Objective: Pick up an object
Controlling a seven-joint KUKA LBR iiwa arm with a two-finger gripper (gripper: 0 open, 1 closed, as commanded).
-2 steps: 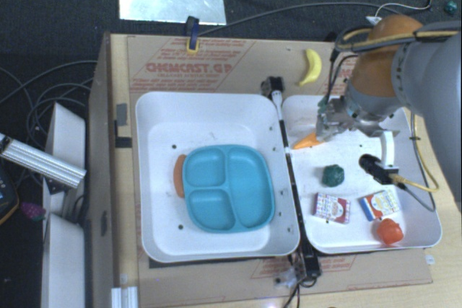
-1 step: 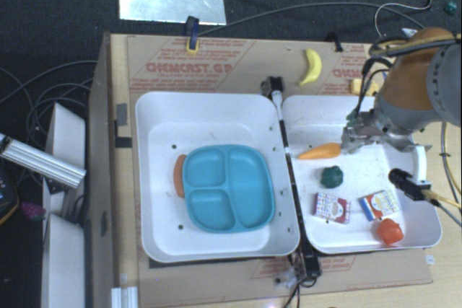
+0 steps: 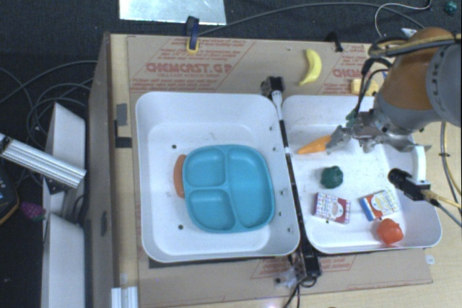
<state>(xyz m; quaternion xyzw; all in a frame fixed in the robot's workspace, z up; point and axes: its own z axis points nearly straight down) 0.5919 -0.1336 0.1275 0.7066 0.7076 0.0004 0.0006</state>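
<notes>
Gripper (image 3: 345, 135) hovers beside the orange carrot-shaped toy (image 3: 315, 147), at ten o'clock in the right white bin (image 3: 432, 227); its opening cannot be told. A good grasp would straddle the carrot's middle before closing.

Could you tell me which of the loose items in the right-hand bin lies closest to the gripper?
The orange carrot, at the bin's upper left: its tip lies right by the gripper. The green ball, both small cartons and the orange-red fruit lie nearer the camera.
</notes>
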